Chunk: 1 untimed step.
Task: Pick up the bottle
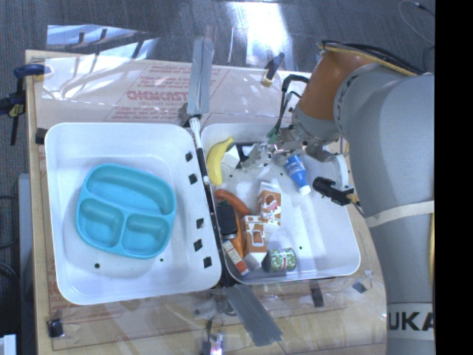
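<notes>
The bottle is small, white with a blue label, and lies tilted in the upper right part of the right bin. My gripper hangs low over the back of that bin, between the banana and the bottle. The bottle lies just to the gripper's right, under the wrist, and I cannot make out whether they touch. The grey arm with its orange band covers the bin's far right corner.
The right bin also holds an orange-and-white carton, a green can, a red-orange item and a black object along its left wall. A blue divided plate lies in the left bin.
</notes>
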Each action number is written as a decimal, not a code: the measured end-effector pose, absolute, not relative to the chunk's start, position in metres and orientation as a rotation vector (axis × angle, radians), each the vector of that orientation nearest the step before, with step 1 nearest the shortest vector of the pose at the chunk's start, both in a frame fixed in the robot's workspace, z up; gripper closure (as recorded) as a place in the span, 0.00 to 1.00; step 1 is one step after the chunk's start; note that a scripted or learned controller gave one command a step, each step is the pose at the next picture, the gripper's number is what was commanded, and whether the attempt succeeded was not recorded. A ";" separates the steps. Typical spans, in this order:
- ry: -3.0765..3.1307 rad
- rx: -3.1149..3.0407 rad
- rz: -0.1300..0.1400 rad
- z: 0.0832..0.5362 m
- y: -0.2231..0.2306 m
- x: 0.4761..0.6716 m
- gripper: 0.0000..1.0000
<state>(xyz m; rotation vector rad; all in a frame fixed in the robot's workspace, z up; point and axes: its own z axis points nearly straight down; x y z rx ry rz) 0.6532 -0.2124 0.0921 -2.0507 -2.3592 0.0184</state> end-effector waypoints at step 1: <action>-2.418 -2.005 0.001 0.165 -0.210 0.605 0.00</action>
